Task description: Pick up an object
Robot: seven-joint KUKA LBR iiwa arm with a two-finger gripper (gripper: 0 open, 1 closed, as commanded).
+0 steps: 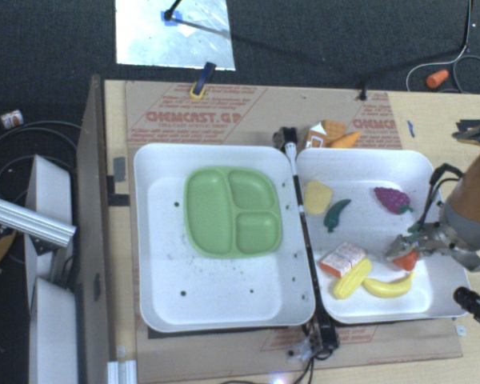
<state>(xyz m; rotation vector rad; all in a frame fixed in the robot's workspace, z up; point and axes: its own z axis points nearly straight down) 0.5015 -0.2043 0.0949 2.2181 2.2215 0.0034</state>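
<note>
My gripper reaches in from the right and sits low in the right bin, near its right side. A small red-orange object lies right under the gripper tip, touching or nearly touching it. Just in front lie a yellow banana, a corn cob and an orange-and-white box. Further back are purple grapes, a dark green pepper and a yellow piece.
The left bin holds a green divided plate. An orange carrot and a small box lie on the cardboard behind the bins. The arm's body hangs over the right bin's right rim.
</note>
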